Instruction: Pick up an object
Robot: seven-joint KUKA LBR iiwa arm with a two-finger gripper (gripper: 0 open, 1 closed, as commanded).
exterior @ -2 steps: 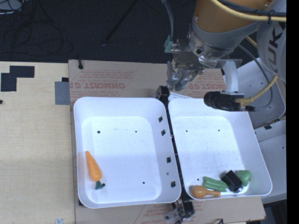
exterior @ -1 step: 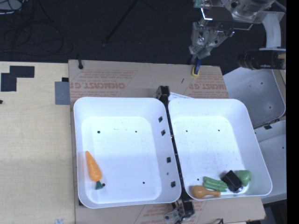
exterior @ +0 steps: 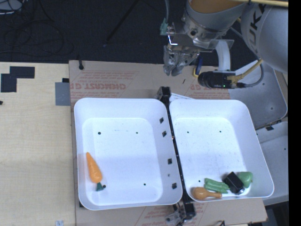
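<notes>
An orange toy carrot (exterior: 93, 168) with a green stem lies near the front left corner of the left bin (exterior: 120, 108). In the right bin (exterior: 211, 108), at the front right corner, sit a tan pear-shaped piece (exterior: 205, 193), a green pod (exterior: 216, 186), a black block (exterior: 233, 182) and a green piece (exterior: 245, 177), all close together. My gripper (exterior: 174, 65) hangs high above the bench, behind the back edge of the bins near the divider, with nothing visible between its fingers.
A black clip strip (exterior: 168, 140) runs along the seam between the bins. The bins rest on a brown cardboard sheet (exterior: 117, 81). Cables and a black fitting (exterior: 215, 79) sit behind the right bin. A wooden bench top (exterior: 33, 140) lies to the left.
</notes>
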